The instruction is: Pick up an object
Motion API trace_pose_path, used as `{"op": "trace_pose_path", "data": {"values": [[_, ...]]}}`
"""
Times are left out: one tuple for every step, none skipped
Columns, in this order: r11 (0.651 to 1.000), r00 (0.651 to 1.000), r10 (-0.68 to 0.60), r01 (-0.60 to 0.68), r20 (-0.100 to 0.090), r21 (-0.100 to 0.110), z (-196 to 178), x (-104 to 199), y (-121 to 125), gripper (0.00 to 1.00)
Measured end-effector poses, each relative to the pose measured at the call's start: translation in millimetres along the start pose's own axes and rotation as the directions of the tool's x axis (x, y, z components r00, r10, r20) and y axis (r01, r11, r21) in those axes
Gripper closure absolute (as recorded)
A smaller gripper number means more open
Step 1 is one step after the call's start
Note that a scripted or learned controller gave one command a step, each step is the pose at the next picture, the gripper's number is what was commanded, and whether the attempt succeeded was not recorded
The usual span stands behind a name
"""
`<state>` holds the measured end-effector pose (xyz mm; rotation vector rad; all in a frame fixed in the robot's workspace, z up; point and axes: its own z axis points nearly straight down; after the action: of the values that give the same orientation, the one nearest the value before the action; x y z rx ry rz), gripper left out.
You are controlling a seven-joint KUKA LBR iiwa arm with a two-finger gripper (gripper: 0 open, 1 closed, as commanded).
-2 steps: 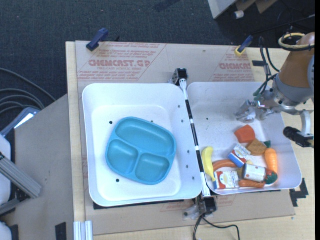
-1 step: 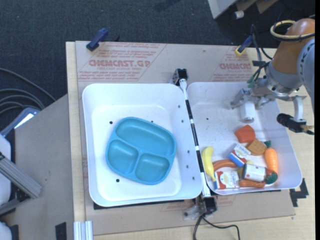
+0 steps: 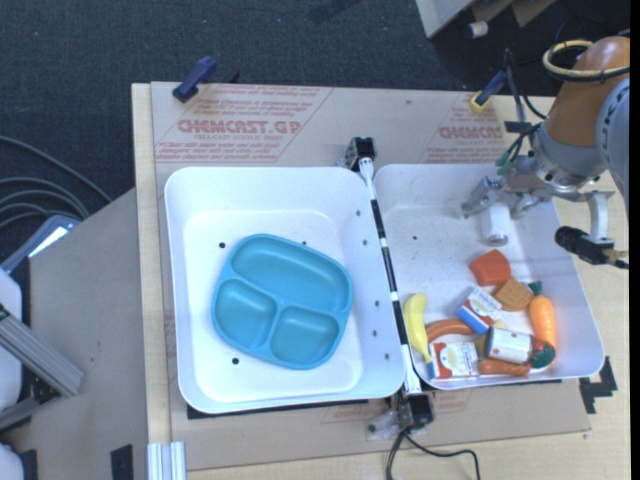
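The camera view looked down on two bins. The left bin (image 3: pixel 190 268) held a blue tray (image 3: pixel 283 300) with three compartments. The right bin (image 3: pixel 420 208) held a heap of toy food crowded into its near corner: a yellow banana (image 3: pixel 415 325) beside the divider, an orange block (image 3: pixel 490 268) at the heap's far edge, a cracker (image 3: pixel 513 295) just beside it, a carrot (image 3: pixel 542 320) at the right, and small cartons (image 3: pixel 507 345) among the rest.

The arm (image 3: pixel 585 98) reached in from the right, and the gripper (image 3: pixel 497 220) hung over the bare far part of the right bin. Whether it was open or closed could not be told from this slant; nothing was seen in it.

The step in hand looked like the approach, with no pick yet made. To do it well, the arm would want a target that stands free. The orange block seemed the best choice: it sat at the heap's edge with bare floor on its far side, giving room for a clean descent. The middle of the heap was too tightly packed and risked a glancing grab.

The block lay near the gripper, toward the viewer and a little right, with clear floor between them. The banana lay farther, toward the divider.
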<state>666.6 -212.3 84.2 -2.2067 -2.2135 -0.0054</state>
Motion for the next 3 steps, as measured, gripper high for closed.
{"op": "trace_pose_path", "data": {"values": [[1.000,1.000,-0.001,0.001,0.000,0.000,0.0,-0.2,0.1,0.00],[1.000,1.000,0.000,0.000,0.002,0.000,0.0,0.6,0.0,0.00],[1.000,1.000,-0.002,0.002,0.001,-0.008,-1.6,-4.2,-9.7,0.00]]}}
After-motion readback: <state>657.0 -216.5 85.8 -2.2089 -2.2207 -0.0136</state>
